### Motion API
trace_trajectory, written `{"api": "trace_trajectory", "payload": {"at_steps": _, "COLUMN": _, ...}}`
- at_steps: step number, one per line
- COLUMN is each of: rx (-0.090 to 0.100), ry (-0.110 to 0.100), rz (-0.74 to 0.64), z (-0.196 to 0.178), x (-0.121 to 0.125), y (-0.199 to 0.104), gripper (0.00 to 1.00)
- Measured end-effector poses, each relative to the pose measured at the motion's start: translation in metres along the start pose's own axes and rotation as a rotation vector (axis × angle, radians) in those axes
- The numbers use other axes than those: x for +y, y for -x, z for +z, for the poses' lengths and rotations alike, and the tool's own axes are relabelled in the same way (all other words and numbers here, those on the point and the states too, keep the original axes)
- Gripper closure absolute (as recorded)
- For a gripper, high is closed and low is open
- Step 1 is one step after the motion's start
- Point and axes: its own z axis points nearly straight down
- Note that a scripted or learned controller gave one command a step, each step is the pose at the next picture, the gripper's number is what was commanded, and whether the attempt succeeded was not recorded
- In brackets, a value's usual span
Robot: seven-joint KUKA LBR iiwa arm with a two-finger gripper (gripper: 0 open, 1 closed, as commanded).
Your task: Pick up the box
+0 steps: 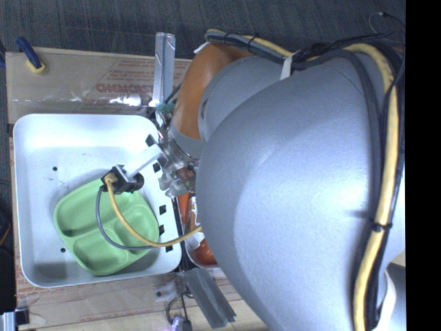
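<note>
The arm (296, 185) is leaning low over the bench, its gripper (169, 167) hanging at the inner wall of the bin (27, 185) holding the green tray (103, 229) (open or closed, I cannot tell). An orange-red thing (185, 205), possibly the box, is peeking out just beside the gripper, under the arm; its long axis and heading I am not making out

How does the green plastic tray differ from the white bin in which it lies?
The green plastic divided tray is light green, while the shallow white bin is plain white. The tray is the smaller of the two and lies inside the bin, toward the view's lower edge. Ridges split the tray into compartments, but the bin has one undivided floor. Both are shallow and have rounded corners.
</note>
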Motion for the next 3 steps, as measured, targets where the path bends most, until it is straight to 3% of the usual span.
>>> {"api": "trace_trajectory", "payload": {"at_steps": 1, "rx": 0.005, "ry": 0.004, "rz": 0.021, "z": -0.066, "x": -0.056, "y": -0.017, "gripper": 1.00}}
{"api": "trace_trajectory", "payload": {"at_steps": 2, "rx": 0.005, "ry": 0.004, "rz": 0.023, "z": -0.066, "x": -0.055, "y": -0.017, "gripper": 0.00}}
{"api": "trace_trajectory", "payload": {"at_steps": 3, "rx": -0.007, "ry": -0.002, "rz": -0.351, "z": 0.047, "x": -0.104, "y": 0.009, "gripper": 0.00}}
